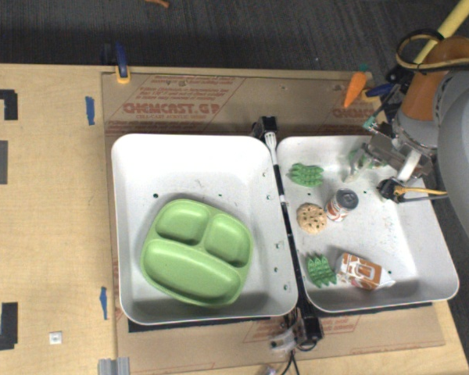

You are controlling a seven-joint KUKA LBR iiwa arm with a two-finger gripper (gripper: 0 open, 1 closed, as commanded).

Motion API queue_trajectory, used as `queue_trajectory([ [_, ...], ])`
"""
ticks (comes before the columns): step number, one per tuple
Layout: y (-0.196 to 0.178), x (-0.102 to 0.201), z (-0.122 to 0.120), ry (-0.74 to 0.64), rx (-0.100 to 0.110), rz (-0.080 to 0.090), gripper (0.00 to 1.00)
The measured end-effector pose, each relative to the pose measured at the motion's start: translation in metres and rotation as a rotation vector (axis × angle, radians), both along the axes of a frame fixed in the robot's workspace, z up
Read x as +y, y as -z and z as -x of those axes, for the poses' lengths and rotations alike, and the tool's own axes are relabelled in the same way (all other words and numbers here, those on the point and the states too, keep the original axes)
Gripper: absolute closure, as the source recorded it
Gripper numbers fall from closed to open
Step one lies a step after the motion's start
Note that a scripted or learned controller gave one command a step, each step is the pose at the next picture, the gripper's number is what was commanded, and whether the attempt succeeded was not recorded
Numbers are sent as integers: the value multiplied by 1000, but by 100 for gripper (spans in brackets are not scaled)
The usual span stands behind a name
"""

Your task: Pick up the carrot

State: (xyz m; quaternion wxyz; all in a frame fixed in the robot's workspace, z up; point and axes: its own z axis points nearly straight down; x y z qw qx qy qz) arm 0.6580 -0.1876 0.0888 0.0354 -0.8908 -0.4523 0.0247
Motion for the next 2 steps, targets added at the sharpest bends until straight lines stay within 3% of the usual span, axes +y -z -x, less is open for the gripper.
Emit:
queue_trajectory([
  [1, -19, -7, -7, 605, -41, 54, 0],
  [2, -58, -35, 1, 731, -55, 66, 0],
])
